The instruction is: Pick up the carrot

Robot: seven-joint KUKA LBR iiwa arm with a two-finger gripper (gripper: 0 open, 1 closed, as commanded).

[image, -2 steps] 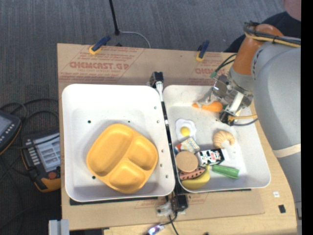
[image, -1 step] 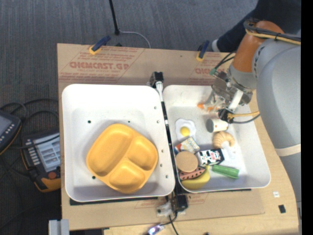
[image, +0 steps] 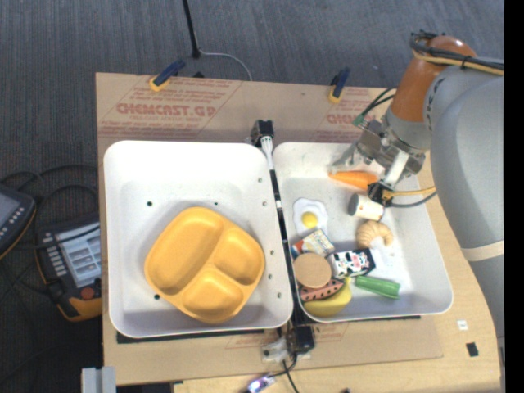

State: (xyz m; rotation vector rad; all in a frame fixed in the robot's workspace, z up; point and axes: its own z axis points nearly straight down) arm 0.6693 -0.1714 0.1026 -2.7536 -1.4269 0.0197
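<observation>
The carrot [image: 352,178] is a small orange piece lying on its side near the back of the right bin [image: 426,244]. The gripper [image: 379,169] hangs over the carrot's right end, low and close to it. The grey arm with its orange band [image: 419,80] reaches in from the right. The gripper's body covers the carrot's right tip, and I cannot tell whether they touch.
In the right bin, in front of the carrot, lie a fried egg [image: 309,215], a white cylinder [image: 368,209], a croissant [image: 374,234], a cow-patterned carton [image: 352,262], a green stick [image: 377,286] and a brown disc [image: 312,271]. The left bin [image: 131,178] holds a yellow divided plate [image: 205,262].
</observation>
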